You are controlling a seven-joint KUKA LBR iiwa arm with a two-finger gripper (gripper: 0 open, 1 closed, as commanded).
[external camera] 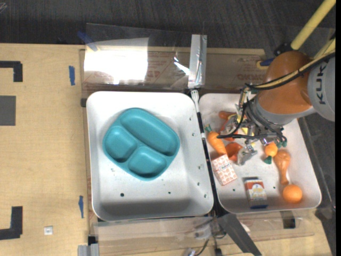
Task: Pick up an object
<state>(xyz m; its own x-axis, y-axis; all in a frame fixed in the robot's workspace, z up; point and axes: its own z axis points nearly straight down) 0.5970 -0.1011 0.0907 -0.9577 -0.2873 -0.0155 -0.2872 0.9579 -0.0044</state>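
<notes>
Camera view is looking down on two white bins side by side: the left bin is holding a teal divided tray, and the right bin is holding a scatter of small items. The grey arm with its orange band is reaching in from the right and hanging over the upper middle of the right bin, with the gripper pointing down among the clutter. Whether it is open or closed is not something that can be told from here, since wires and the wrist body are crowding that spot.

Candidate objects are lying all around it: an orange carrot-shaped toy just to its left near the dividing wall, a small patterned packet below that, a little red-and-white box further toward the front, a pale orange drumstick-shaped piece to the right, and an orange ball near the front right corner.

Judging by the pose, the reach-and-descend step is under way and nothing is visibly being lifted yet. The next move is probably calling for closing on whichever piece is sitting directly under the tool, then rising straight up; the items are lying close together, so a grasp could be catching two or slipping off a rounded one.
</notes>
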